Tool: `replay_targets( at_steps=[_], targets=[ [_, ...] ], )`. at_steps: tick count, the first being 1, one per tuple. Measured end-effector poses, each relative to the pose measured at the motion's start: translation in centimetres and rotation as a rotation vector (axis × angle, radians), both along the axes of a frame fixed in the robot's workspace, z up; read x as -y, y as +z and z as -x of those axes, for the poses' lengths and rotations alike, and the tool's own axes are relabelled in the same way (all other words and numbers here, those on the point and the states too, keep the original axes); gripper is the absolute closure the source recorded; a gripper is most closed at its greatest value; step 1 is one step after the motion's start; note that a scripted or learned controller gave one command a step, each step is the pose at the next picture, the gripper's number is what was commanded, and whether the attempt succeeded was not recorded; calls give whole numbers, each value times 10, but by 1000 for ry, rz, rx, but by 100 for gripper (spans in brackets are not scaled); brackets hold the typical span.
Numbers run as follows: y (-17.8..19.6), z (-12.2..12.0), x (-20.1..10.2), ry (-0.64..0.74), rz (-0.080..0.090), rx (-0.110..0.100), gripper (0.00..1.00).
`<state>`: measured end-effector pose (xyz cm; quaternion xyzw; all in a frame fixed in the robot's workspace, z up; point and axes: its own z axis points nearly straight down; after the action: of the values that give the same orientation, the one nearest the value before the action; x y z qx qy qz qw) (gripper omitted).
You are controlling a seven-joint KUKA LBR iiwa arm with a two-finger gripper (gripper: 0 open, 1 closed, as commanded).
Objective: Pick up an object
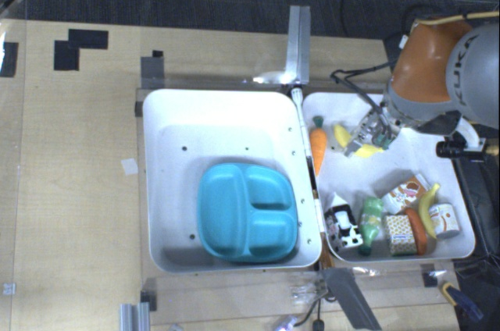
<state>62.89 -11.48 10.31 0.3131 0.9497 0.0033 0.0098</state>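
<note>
Reaching in from the right: grey arm with orange band [426,72], its two-finger tool [373,136] low over the upper part of the right-hand shallow white bin [461,247], directly at a small yellow plastic piece [353,142] lying on the bin floor. Tool state not readable at this slant; no object visibly lifted between the fingers. Just left of the yellow piece, an orange plastic carrot with green top [318,146] resting against the wall shared with the left-hand white bin [156,189], which carries a turquoise divided plastic tray [248,212]. Well apart, along the near wall of the right bin, a crowded cluster: black-and-white toy figure [342,224], green plastic item [372,211], printed cartons [402,232], yellow banana-shaped toy [427,201].

Likely faults, judged from this pose:
- off-centre closure on the low, smooth yellow piece, squeezing it out sideways;
- a nudge toward the carrot or the wall, leaving the piece jammed;
- fingertips meeting the bin floor first, closing above or beside the piece.
</note>
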Motion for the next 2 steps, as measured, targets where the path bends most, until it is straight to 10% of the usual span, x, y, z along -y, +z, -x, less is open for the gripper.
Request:
replay_targets(
  at_steps=[2],
  targets=[
    [47, 0, -86, -25, 2, -13, 100]
  ],
)
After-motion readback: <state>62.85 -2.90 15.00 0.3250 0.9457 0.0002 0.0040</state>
